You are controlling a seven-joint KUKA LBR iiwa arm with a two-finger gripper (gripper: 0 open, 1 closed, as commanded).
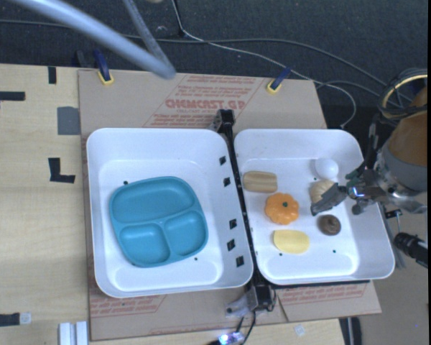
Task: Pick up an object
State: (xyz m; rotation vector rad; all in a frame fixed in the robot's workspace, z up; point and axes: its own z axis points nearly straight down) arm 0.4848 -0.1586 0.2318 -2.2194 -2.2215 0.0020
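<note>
Counts, taken from the divider (pixel 233 192) between bins: white bins — 2, left bin (pixel 100 149) and right bin (pixel 345 142). Left of divider — 1 blue sectioned tray (pixel 158 218). Right of divider — 1 tan roll (pixel 259 182), 1 orange pumpkin (pixel 281 208), 1 yellow piece (pixel 291 241), 1 brown round piece (pixel 330 225), 1 white ball (pixel 325 168), 1 beige piece (pixel 319 189).

Wooden bench (pixel 29 214), cardboard sheet (pixel 201 99), two white bins (pixel 100 149)

Open floor beside blue tray (pixel 159 219)
</note>
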